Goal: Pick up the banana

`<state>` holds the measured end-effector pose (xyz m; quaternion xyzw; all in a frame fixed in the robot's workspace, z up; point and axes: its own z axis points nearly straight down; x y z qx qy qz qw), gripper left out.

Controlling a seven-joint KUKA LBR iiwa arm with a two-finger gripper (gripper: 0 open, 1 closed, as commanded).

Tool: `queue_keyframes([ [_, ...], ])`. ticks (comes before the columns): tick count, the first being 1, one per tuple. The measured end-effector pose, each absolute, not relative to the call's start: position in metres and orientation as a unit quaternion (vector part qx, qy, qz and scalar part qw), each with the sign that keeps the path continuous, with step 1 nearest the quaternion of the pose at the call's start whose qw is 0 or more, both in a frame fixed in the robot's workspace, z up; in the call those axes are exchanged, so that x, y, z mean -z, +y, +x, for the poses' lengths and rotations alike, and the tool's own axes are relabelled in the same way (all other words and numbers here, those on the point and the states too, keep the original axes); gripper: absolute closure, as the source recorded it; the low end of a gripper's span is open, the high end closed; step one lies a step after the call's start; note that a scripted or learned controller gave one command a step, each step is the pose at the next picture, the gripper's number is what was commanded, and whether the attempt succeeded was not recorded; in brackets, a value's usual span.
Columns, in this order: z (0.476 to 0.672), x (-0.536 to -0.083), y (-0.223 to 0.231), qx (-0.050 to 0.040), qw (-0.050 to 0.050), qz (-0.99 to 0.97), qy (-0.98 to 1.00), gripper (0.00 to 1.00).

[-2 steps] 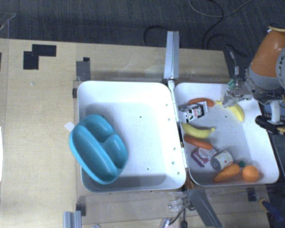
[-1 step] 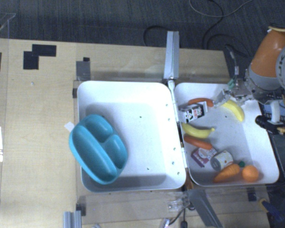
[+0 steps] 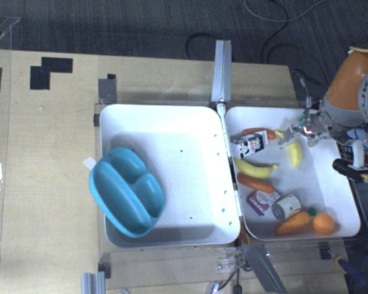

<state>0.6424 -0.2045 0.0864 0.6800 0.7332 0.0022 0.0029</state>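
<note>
Lying near the left wall of the right bin (image 3: 349,222), the banana (image 3: 255,168) points rightward, just above a red sausage-like piece (image 3: 256,184). A smaller yellow piece (image 3: 294,154) sits farther right, just below the gripper (image 3: 308,129), whose grip state I cannot tell. A blue divided dish (image 3: 127,192) rests in the left bin (image 3: 172,121).

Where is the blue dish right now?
The blue dish sits in the left bin, tilted against its lower-left corner, far from the food in the right bin.
</note>
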Motion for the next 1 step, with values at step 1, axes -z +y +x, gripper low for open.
queue_keyframes([
  [1,0.6451,-0.0966,-0.2033,-0.0036,0.005,0.679,0.735,1.0],
])
